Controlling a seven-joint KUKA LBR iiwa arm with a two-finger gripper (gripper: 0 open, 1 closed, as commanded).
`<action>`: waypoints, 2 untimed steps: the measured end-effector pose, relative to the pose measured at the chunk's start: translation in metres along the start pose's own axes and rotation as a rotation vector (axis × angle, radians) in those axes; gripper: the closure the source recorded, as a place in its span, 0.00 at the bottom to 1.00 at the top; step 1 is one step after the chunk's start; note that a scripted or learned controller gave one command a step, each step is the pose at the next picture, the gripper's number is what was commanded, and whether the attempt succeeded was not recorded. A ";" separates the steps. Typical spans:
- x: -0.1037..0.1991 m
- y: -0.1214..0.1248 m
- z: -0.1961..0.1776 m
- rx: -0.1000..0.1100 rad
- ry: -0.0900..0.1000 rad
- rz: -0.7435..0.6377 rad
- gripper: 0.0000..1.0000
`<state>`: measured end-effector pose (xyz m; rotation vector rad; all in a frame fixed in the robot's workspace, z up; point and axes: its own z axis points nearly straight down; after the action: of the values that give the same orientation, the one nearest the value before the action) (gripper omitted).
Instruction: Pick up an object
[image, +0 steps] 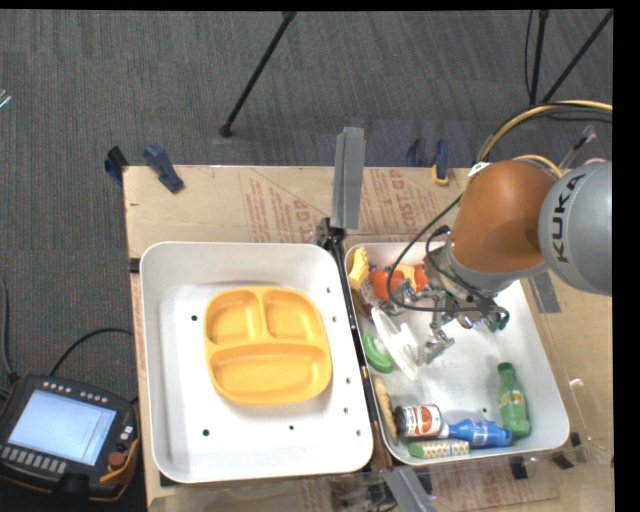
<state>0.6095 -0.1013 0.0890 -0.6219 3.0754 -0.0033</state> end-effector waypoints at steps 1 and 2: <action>-0.035 -0.009 0.000 -0.001 0.000 0.023 0.00; -0.024 -0.012 0.000 -0.002 -0.001 0.039 0.00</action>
<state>0.6360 -0.1030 0.0894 -0.5623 3.0861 -0.0002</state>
